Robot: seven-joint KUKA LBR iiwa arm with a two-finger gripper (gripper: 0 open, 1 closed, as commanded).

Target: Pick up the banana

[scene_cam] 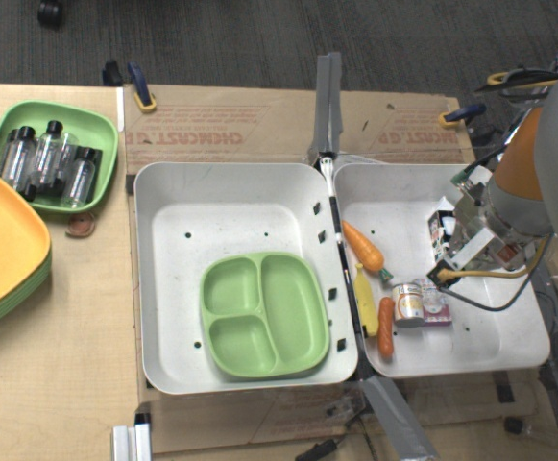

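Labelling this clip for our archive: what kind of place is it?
Probably a robotics lab: two white bins on a cardboard-covered bench, clamps at its edge, carpet and chair casters behind.

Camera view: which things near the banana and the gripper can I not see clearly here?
- Gripper: in the camera view the wrist covers its fingers, so open or shut is unclear.
- Banana: lies along the right bin's left wall; its ends are too small to judge.
- Can: label too small to read.
- Arm: cut off by the right edge.
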